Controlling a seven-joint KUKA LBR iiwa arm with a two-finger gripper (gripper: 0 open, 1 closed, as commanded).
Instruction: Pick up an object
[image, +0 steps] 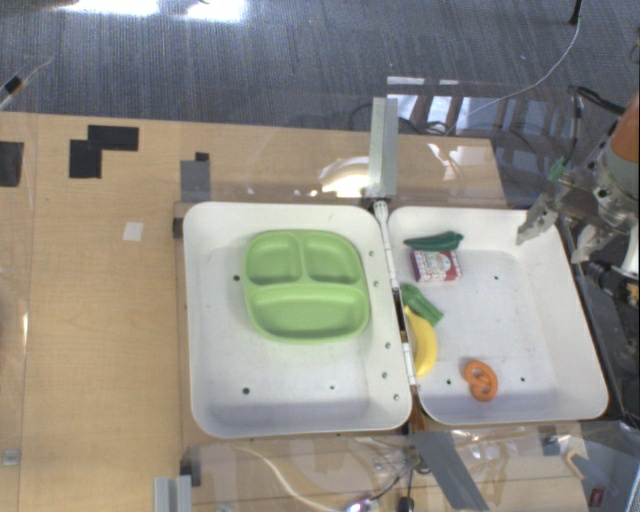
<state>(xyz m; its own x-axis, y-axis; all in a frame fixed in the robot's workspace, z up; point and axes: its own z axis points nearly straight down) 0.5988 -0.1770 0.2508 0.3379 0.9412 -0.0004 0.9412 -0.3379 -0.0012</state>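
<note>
The right-hand white bin (540, 330) holds a small scatter of toy food, any piece of which could serve as the object to pick up. Closest to the divider between the bins lies a yellow banana (425, 345), its long axis running roughly front to back, with a dark green leafy piece (420, 302) touching its far end. Just beyond that sits a small carton (436, 265) printed in pink and white, lying flat, and a dark green pepper or pod (433, 241) rests just behind it, near the bin's far wall. An orange pretzel (481, 381) lies alone toward the near edge of the same bin, apart from the banana. The left-hand white bin (215, 380) carries a light green divided plate (304, 284) (two small compartments at the far side, one wide compartment at the near side), set near the bin's middle. The gripper (545, 215) hangs over the far right corner of the right bin, well apart from every toy, with nothing between its fingers; one grey finger (530, 222) points down and to the left, and whether the pair is spread or pressed together cannot be told from this angle. The grey arm (610, 185) enters from the right edge. Both bins rest on a pale wooden bench (90, 300) with black markings (100, 148) at its far left.
</note>
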